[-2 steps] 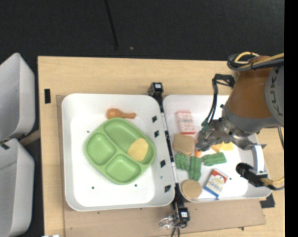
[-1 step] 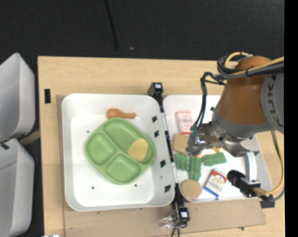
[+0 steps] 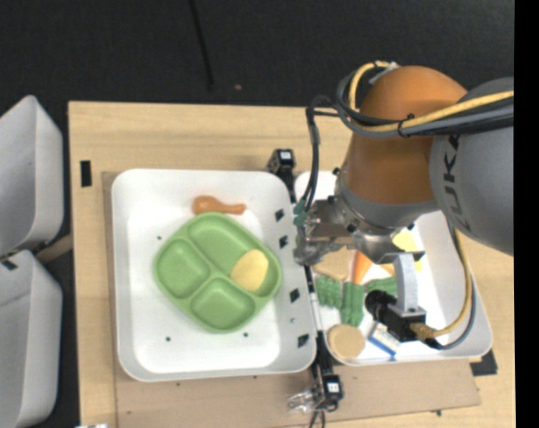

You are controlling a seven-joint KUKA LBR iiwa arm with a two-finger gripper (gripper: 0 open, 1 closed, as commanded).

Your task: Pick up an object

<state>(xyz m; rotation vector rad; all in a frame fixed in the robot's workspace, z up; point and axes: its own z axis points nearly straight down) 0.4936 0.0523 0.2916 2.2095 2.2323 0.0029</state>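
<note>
The green plate [image 3: 214,273] leaves bare floor along the left bin's [image 3: 136,346] walls. The arm [image 3: 394,150] hides much of the right bin [image 3: 470,333]. Whether the hand [image 3: 327,239] is apart or together, I cannot tell.

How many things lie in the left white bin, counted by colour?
Green: 1, the green plastic divided plate
Yellow: 1, the pale yellow rounded piece in the plate's right compartment
Orange: 1, the small orange spoon-shaped piece beside the plate
Total: 3
</note>
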